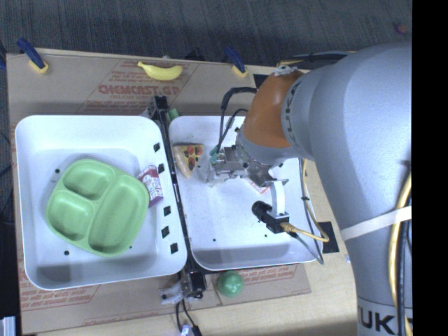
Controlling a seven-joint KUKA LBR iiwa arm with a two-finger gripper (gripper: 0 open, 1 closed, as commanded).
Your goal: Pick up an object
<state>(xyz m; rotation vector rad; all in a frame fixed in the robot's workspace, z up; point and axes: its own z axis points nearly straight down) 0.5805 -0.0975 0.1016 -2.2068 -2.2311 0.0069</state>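
We see the two-finger gripper (215,165) low in the right white bin (231,247), and we cannot tell whether it is spread or closed; the small wedge-shaped toy pizza slice (187,157) lies just to its left, hard against the bin's left wall. To take it well, we judge we should come straight down over the wedge and close across its narrow width. That wall crowds the approach, while bare bin floor lies open on the gripper's near side

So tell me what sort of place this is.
Probably a robotics lab's grasping test bench: two white bins clamped side by side on cardboard, a grey industrial arm reaching in, and toy objects like a green divided plate.
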